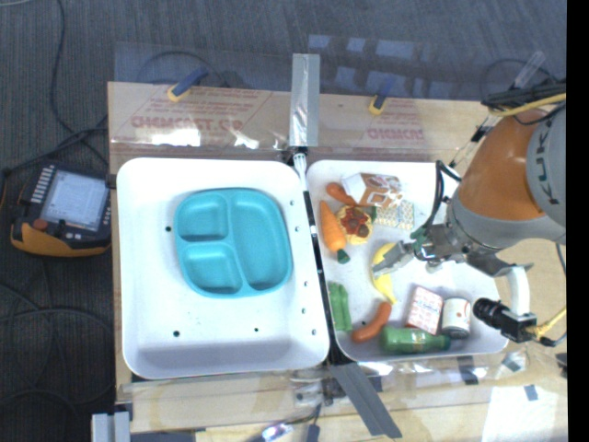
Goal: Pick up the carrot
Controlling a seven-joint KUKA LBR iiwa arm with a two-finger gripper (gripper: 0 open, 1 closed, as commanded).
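A: Start at the left. What's out there?

B: A handheld controller with a screen lies on the carpet, off the surface. Next comes the left bin, and inside it a turquoise divided tray with three compartments.

A: And the right bin?

B: Crowded. Along its left wall sits the carrot, orange, lying lengthwise with its thick end toward the far side. A small red piece is just above it, and a red and yellow packet lies just to its right. Nearer the front, by the same wall, there is a green vegetable, then a reddish sausage shape and a green bottle on its side.

A: Anything further right?

B: A printed carton at the far end, a yellow banana in the middle, a small red and white box and a little can beside it.

A: Where is the hand?

B: Over the middle of the right bin, above the banana and well to the right of the carrot. Its fingers look spread a little with nothing between them. The grey and orange arm comes in from the right.
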